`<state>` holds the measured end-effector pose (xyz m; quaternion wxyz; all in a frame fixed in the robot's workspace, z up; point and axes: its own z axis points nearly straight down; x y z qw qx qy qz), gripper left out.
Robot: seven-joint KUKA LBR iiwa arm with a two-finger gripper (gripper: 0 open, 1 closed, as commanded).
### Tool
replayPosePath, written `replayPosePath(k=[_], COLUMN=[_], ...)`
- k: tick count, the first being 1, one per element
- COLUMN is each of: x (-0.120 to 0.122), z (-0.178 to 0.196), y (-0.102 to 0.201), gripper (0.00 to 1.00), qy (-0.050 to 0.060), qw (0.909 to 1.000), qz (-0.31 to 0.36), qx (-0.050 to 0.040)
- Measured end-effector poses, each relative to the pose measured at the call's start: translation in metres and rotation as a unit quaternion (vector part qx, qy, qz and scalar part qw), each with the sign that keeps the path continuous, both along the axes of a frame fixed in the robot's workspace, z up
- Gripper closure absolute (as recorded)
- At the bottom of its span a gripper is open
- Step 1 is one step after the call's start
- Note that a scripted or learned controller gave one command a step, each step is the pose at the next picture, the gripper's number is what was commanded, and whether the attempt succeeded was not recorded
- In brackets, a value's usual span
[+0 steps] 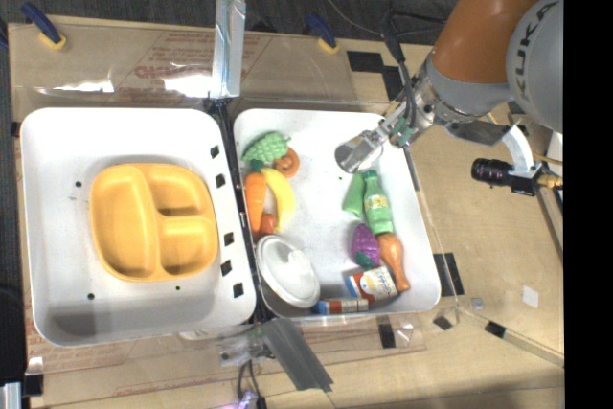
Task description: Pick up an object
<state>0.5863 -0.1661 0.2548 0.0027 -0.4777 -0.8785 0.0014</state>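
Camera view: the claw (352, 152) hangs above the green bottle (372, 202); perhaps empty, its grip state unreadable.

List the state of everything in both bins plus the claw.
claw: above right bin, holding nothing visible
green bottle: lying flat below the claw
purple grapes: resting against the bottle
white lid: lying at the bin's near edge
banana: lying beside the carrot
yellow tray: flat in left bin, compartments bare
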Motion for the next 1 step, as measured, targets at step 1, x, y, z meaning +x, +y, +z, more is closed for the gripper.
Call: replayPosePath(k=[1], x=[0.0487], z=[0.0231], y=[0.0373], gripper=[1.00], qy=[-0.004], qw=[0.9927], qz=[-0.120], qx=[-0.0009])
